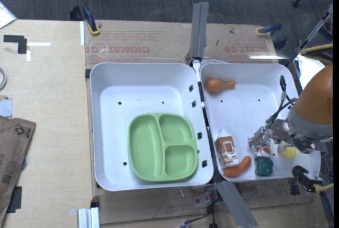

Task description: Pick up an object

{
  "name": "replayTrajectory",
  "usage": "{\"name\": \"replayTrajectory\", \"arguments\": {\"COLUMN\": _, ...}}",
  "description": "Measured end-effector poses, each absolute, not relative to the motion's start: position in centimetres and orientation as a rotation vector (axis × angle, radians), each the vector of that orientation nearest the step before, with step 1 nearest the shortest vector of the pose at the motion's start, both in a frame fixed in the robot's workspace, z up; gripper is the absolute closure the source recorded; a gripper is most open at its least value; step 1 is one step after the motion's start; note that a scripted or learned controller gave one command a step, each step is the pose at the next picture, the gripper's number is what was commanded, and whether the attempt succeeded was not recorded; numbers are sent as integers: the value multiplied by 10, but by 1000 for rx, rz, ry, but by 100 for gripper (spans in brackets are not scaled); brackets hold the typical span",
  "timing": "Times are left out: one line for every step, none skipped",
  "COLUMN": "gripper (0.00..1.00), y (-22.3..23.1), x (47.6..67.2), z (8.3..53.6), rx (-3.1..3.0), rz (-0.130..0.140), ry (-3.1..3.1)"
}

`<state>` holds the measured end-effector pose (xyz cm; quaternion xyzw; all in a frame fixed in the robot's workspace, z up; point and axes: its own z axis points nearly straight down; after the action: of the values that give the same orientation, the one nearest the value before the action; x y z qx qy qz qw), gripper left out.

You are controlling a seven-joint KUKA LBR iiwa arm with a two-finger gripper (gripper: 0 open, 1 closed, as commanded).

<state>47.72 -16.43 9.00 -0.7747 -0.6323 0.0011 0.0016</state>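
Hovering at the frame's lower right, the pincer (263,139) sits above the small green toy (264,167) in the right white bin (241,70); whether it is open cannot be told. That toy looks light, rounded and slippery, so gripping across its middle seems best.

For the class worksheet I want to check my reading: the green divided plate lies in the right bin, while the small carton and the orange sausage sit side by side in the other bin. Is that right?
Not quite. The camera view shows the green divided plate in the left bin, not the right. The small carton and the orange sausage do sit side by side in the other bin.
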Motion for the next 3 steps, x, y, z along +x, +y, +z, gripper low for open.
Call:
{"name": "replayTrajectory", "arguments": {"gripper": 100, "y": -165, "x": 477, "z": 97, "rx": -2431, "rz": 7, "ry": -1981}}
{"name": "replayTrajectory", "arguments": {"gripper": 100, "y": -113, "x": 481, "z": 198, "rx": -2623, "rz": 7, "ry": -1726}}
{"name": "replayTrajectory", "arguments": {"gripper": 100, "y": -113, "x": 481, "z": 205, "rx": -2619, "rz": 14, "ry": -1729}}
